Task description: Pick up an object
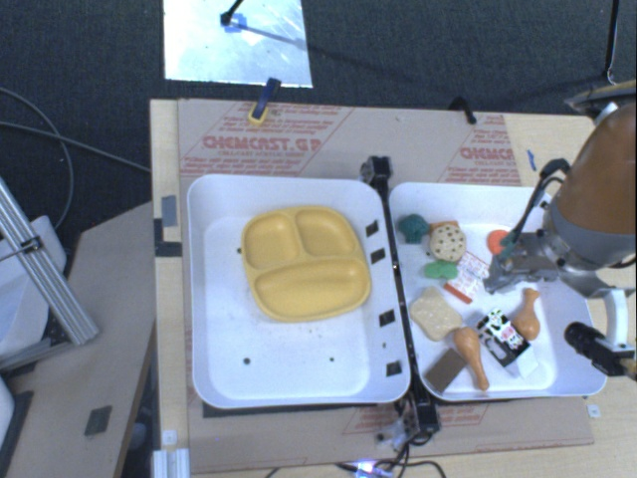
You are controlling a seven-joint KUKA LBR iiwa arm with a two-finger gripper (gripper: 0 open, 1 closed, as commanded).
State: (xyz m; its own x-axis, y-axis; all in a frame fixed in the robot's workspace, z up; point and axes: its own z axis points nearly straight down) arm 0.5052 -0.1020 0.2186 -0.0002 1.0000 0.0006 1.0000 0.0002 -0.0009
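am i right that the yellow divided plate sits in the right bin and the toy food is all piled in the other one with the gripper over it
Not quite. The camera view shows the yellow divided plate in the left bin. The toy food is in the right bin, with the gripper over it.

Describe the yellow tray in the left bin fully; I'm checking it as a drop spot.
The yellow tray is a rounded-square divided plate, looking like matte plastic, with two small compartments at the far side and one wide one nearer the camera. It lies flat, slightly rotated, on the floor of the left bin, with nothing in it.
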